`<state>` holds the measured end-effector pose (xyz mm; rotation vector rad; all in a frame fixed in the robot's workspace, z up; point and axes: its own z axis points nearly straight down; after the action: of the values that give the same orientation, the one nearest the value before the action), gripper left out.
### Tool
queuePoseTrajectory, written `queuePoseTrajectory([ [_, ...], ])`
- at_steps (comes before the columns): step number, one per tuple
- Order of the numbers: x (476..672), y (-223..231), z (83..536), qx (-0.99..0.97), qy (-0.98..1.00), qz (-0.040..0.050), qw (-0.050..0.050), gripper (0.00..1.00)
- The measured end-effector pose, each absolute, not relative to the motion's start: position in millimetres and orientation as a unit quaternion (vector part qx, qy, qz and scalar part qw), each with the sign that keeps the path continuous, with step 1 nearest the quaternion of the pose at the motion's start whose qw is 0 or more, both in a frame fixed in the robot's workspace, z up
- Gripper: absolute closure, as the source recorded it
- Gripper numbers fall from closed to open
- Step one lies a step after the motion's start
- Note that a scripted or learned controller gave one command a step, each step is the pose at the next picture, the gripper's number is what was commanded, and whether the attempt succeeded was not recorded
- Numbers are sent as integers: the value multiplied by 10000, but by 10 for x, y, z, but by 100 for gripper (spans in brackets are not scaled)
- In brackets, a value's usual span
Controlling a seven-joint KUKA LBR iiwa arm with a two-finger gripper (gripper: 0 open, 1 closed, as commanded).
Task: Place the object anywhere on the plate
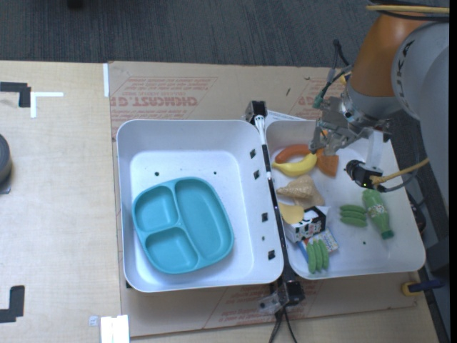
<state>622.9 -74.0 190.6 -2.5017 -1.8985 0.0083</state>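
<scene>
A: Where is the arm [400, 56]?
B: It reaches in from the right, over the far part of the right bin [400, 259]. The gripper [330, 140] hangs just above the toy food at the far left of that bin.
A: Is it holding anything?
B: I cannot tell; the wrist hides how it stands, and nothing clearly sits in its grasp.
A: What lies under it?
B: A banana [297, 164], with its long axis running left to right, ends curling up toward the far side. An orange piece [291, 151] touches it on the far side, and a carrot-coloured piece [328, 164] sits at its right end.
A: And nearer?
B: A tan piece [298, 187], a yellow wedge [289, 212], a small black-and-white carton [310, 225], then pea pods [317, 254] near the front. To the right lie a green bean [353, 214] and a green bottle [378, 214], its long axis near to far.
A: The plate [183, 224]?
B: Teal, three compartments, in the left bin [136, 148], well apart from the gripper.
</scene>
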Motion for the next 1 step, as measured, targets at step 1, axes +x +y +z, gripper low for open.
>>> queuePoseTrajectory([
  [1, 6589, -623, 2478, -8538, -5206, 18, -3, 100],
])
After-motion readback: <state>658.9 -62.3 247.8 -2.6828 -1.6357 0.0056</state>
